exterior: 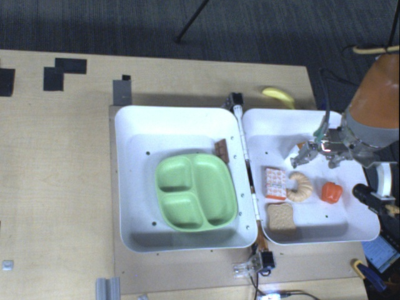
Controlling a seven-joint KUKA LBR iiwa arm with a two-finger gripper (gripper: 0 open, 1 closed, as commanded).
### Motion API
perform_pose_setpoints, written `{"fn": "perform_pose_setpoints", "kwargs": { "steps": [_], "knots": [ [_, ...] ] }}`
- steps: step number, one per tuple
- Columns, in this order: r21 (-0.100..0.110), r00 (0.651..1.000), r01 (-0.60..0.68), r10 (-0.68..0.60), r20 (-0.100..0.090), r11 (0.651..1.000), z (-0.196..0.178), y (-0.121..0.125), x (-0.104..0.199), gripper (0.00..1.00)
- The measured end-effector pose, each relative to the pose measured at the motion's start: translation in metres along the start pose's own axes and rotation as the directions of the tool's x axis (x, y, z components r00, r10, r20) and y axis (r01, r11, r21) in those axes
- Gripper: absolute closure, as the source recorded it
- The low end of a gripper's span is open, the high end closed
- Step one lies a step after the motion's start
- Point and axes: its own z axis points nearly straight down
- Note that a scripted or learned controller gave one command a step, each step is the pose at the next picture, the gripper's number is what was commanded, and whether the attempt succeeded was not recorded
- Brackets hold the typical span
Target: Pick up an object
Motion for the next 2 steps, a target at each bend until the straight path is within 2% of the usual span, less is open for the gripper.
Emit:
{"fn": "perform_pose_setpoints", "kwargs": {
  "steps": [1, 2],
  "knots": [
    [-0.006, 1.000, 0.000, 0.000, 0.002, 1.000, 0.121, 0.043, -0.022, 0.00],
    [-0.012, 1.000, 0.001, -0.001, 0.002, 1.000, 0.109, 0.045, -0.021, 1.00]
  ]
}}
